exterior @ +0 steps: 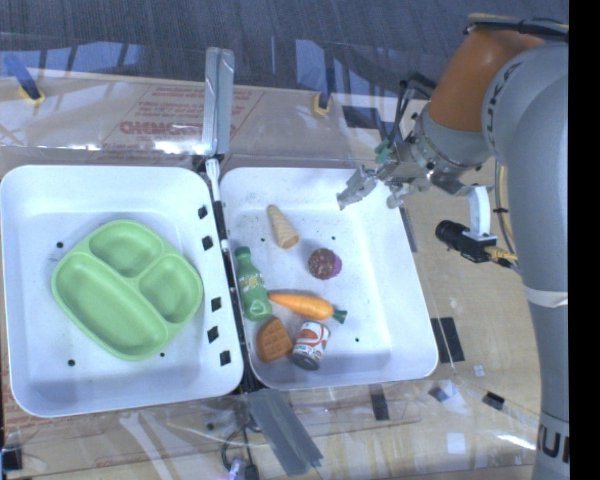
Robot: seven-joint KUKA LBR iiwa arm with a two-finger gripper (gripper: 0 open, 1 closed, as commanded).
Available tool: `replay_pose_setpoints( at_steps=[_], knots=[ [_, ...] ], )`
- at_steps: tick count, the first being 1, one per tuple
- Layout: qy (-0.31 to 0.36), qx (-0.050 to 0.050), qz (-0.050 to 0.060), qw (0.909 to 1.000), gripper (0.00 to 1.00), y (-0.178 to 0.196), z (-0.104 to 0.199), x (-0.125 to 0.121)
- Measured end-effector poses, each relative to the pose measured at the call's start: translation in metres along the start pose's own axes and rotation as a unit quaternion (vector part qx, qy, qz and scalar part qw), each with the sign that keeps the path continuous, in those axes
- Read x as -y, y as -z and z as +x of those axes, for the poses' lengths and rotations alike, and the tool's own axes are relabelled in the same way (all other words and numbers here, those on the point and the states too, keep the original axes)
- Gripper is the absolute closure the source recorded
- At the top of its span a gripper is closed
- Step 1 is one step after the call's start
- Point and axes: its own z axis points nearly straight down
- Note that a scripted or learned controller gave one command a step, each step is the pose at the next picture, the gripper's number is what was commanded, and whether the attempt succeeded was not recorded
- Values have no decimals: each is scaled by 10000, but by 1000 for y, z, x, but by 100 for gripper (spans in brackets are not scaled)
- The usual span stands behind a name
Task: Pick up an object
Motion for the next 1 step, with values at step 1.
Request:
replay_pose_setpoints(
  at_steps=[1],
  knots=[
    [586,6,-2,9983,0,-113,66,24]
  ],
)
